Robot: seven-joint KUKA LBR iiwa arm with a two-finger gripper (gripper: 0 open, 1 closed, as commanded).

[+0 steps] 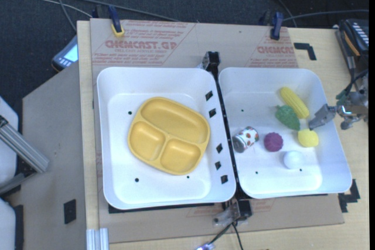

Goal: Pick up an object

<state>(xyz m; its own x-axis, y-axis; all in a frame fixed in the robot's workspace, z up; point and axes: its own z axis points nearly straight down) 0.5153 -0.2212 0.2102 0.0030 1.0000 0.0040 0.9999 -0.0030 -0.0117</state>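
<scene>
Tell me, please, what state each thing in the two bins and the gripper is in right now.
Yellow divided plate: upright, lying in the left bin.
Corn cob: lying in the right bin.
Green item: touching the corn.
Purple ball: loose.
White ball: loose.
Spotted cup: tipped over.
Gripper: holding nothing.

Both white bins (111,126) look like smooth, faintly glossy moulded plastic; the yellow divided tray (169,135) is matt plastic with soft rounded edges; the bench top (328,50) shows pale wood grain; printed brown cardboard (152,38) lies flat beneath the bins; the toy corn cob (294,102) looks bumpy; the white ball (291,159) is smooth.
</scene>
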